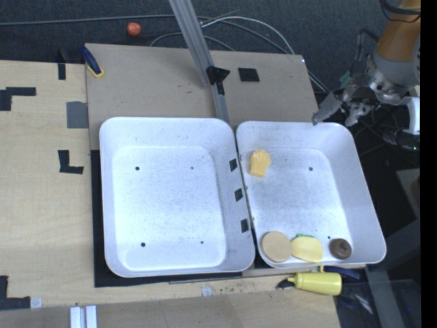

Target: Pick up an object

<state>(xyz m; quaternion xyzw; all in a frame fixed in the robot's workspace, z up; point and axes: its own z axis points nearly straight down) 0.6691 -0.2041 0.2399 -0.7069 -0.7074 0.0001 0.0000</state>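
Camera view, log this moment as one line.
gripper: above right bin far rim, holding nothing | yellow block: in right bin | pick: not done

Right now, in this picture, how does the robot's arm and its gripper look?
The arm is grey with a broad orange band above the wrist, and dark cables loop around its top. Below the band sits a pale metallic wrist block. The gripper is small, with thin grey fingers on a dark body.
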